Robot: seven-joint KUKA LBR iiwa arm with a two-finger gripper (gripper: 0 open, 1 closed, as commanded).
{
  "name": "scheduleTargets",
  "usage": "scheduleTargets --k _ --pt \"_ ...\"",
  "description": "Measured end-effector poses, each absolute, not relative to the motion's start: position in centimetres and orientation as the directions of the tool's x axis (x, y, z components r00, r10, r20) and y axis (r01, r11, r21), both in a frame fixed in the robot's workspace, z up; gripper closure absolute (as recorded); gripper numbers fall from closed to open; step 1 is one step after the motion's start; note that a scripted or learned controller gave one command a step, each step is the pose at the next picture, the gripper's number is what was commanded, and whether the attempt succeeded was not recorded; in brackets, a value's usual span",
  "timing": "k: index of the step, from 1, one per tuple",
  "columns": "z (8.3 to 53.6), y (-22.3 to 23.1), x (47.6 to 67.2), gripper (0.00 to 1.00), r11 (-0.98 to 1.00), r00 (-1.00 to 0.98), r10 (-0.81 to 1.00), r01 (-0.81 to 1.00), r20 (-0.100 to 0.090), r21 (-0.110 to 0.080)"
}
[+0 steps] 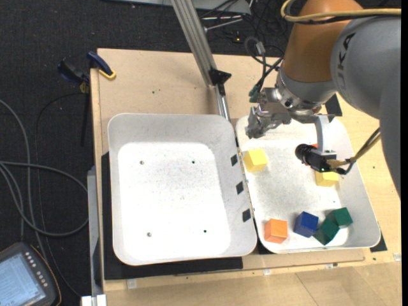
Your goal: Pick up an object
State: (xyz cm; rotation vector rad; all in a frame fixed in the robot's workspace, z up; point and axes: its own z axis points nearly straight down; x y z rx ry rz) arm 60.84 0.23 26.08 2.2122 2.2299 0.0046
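The claw [257, 125] hung over the right bin's [360, 196] far left corner, pointing down; whether clenched or released I could not tell. The arm [331, 37] bent in from the right above it. In that bin, a yellow block [255, 159] lay just nearer than the claw, seemingly untouched.

Two shallow white plastic bins sit side by side on the pale wooden bench [166, 75] — the left bin [121, 171] and the right bin [363, 215], their inner rims touching. In the right bin, a yellow foam cube [255, 159] lies near the left wall, below the gripper [256, 127]. A smaller yellow block [327, 178] lies toward the right. Along the front edge, left to right — an orange cube [276, 230], a blue cube [306, 224], two green blocks [334, 225] touching.
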Motion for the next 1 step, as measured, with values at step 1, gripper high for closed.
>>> scheduleTargets --k 1 --pt "25.23 6.00 62.59 1.00 0.008 -0.008 1.000 1.000 0.001 0.002"
